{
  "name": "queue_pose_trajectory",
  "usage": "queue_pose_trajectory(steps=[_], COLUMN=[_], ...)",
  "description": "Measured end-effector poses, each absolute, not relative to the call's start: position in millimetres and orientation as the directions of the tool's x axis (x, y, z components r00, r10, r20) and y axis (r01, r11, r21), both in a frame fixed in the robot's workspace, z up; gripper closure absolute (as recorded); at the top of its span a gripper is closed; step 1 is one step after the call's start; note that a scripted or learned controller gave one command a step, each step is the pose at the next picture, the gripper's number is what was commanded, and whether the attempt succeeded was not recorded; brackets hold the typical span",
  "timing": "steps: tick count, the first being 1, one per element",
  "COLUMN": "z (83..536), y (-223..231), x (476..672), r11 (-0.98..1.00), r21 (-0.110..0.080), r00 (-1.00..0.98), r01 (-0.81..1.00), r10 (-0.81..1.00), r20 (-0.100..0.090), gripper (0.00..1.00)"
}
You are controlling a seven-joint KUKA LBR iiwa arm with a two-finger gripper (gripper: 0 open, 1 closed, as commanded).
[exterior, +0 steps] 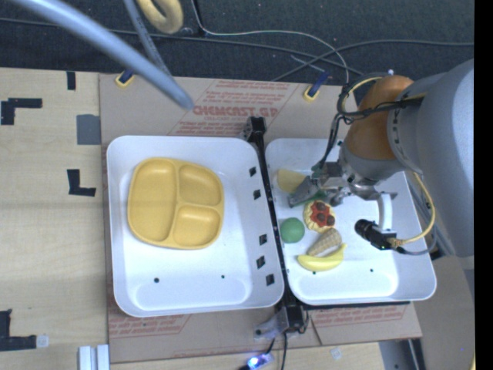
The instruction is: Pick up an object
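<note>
The right bin (400,280) holds several toy foods. A pale yellow wedge (287,179) lies at its upper left, and a green ball (291,230) sits by the left wall. Further in are a red and yellow tart-like piece (320,216), a waffle cone (326,242) and a banana (321,262). My gripper (320,198) hangs over the tart-like piece, just above it in the view. It is open, one finger toward the wedge and the other to the right. Nothing sits between the fingers.
The left bin (185,287) carries a yellow divided plate (175,203). A divider with black clips (266,222) runs between the bins. The arm's orange band (377,118) and grey body cover the right bin's upper right. A black cable fitting (371,233) hangs over the right bin's floor.
</note>
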State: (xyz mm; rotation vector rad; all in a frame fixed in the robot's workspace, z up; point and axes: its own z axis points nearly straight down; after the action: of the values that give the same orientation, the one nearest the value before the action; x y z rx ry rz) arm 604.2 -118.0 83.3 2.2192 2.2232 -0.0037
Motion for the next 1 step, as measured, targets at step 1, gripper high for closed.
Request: queue_pose_trajectory(steps=[1], z=[95.5], y=[-117.9], x=[605.3], r11=[0.003], r21=[0.002], r00=[-0.003], r01=[1.000], r10=[1.000], r20=[-0.003], gripper=[1.00])
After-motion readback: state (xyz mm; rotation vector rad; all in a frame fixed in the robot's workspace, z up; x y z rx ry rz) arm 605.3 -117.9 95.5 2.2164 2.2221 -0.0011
